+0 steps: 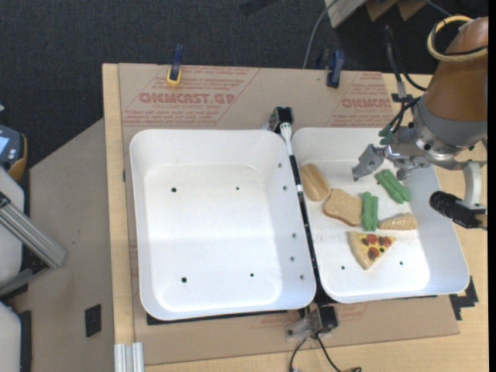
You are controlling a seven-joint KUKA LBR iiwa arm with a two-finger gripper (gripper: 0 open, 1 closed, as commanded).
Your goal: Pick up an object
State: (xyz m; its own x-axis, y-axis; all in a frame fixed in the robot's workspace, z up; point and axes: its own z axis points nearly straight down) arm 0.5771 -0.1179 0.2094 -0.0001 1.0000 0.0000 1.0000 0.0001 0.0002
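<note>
Several toy foods lie in the right bin (pixel 434 273): a bread roll (pixel 314 182), a slice of bread (pixel 343 206), a green pod (pixel 370 211), a second green pod (pixel 393 186), a pizza slice (pixel 370 248) and a pale wedge (pixel 400 222). My gripper (pixel 385 169) hangs over the far right part of this bin, just above the second green pod. Its fingers are spread open, with one grey finger (pixel 365 164) pointing down to the left. Nothing is held between them.
The left bin (pixel 155 285) sits beside the right one, with a black strip (pixel 298 200) along the seam. Both rest on a cardboard sheet (pixel 232 91) clamped at the back. Cables hang behind the arm (pixel 457 76) at the upper right.
</note>
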